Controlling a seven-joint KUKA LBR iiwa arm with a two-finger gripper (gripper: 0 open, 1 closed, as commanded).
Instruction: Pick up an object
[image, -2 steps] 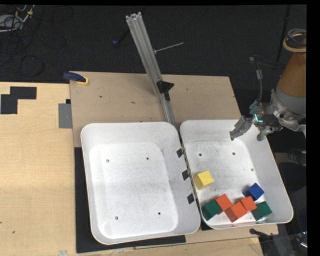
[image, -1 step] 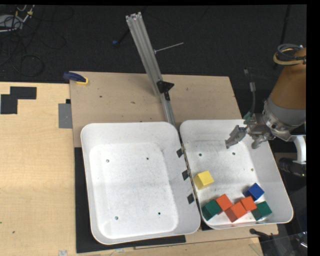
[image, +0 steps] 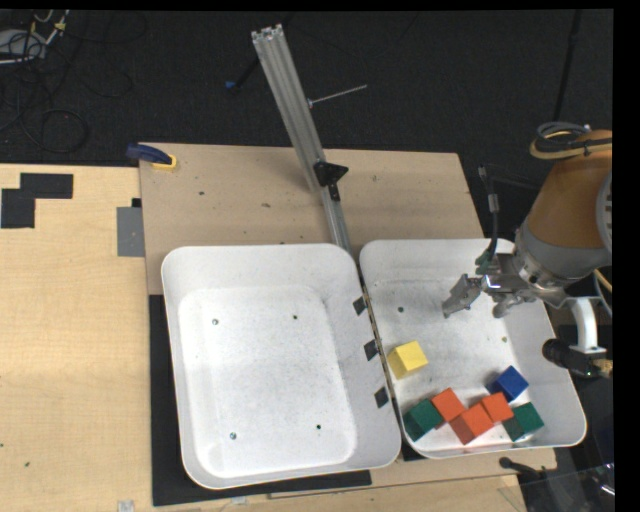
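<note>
In the camera view, the end effector (image: 480, 300) hangs over the upper part of the right bin (image: 425, 268), with the grey arm and its orange band (image: 570, 205) reaching in from the right. Its two fingers look spread apart, one reaching left and one downward, though they are small and dark, so the width of the gap is hard to judge. Nothing sits between them, and they seem clear of the bin floor.

The blocks lie well below the end effector (all in the right bin): a yellow block (image: 407, 358) below and to its left, then a cluster farther down holding a blue block (image: 511, 383), two orange blocks (image: 448, 404) and two green blocks (image: 423, 417).
</note>
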